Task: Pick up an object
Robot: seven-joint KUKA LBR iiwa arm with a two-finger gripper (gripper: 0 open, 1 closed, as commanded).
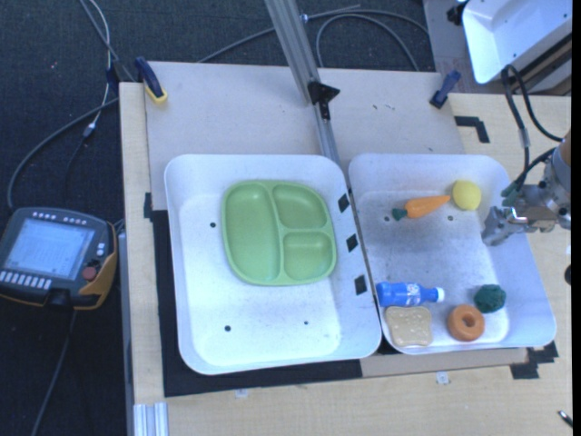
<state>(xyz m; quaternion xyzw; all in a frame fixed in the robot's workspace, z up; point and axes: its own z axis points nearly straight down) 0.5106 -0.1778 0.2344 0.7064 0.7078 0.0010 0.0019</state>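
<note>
While the tool (497, 227) hangs rightward, the carrot (425, 207) lies just left.

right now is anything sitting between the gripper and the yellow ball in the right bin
Nothing visible does. The gripper hangs at the right bin's right side, and the yellow ball lies just up and left of it with bare bin floor between. The toy carrot lies on the ball's far side, left of it.
</note>
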